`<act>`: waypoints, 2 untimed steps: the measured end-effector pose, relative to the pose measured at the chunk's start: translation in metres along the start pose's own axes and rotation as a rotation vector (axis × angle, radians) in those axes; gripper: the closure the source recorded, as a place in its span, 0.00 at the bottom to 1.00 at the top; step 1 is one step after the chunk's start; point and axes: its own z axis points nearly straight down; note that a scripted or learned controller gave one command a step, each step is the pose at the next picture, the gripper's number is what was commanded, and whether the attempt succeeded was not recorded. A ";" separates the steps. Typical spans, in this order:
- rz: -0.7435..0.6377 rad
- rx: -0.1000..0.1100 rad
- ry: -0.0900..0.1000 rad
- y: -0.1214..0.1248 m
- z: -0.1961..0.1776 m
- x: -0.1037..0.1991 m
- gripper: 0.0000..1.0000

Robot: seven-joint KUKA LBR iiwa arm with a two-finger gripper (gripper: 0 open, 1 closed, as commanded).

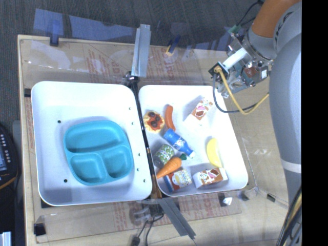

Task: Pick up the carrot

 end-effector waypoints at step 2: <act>0.032 0.001 0.001 0.000 -0.005 0.004 1.00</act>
